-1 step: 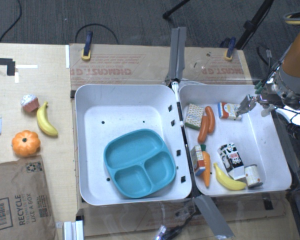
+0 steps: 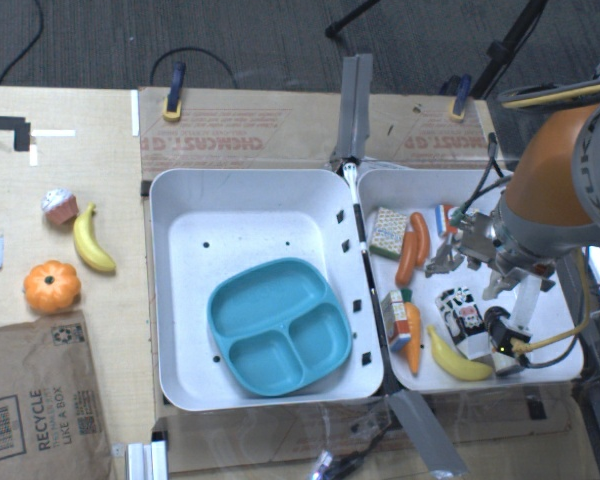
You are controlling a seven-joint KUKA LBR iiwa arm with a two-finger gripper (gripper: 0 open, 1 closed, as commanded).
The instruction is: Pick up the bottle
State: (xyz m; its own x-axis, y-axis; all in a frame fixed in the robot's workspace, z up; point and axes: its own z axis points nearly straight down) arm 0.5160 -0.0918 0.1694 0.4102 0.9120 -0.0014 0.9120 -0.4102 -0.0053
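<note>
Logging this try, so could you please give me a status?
Claw over right bin. Bottle lies on bin floor near it. Banana, carrot close alongside.

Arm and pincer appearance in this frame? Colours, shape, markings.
The arm is smooth, rounded and grey, with a broad orange band above the wrist. The pincer is bare silver-grey metal. No markings are legible.

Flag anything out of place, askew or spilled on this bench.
Three items sit outside both bins, on the bench at left: a yellow banana, a small orange pumpkin and a white-topped cupcake. The blue three-compartment plastic plate lies skewed in the left white bin. Nothing looks spilled or broken.
</note>
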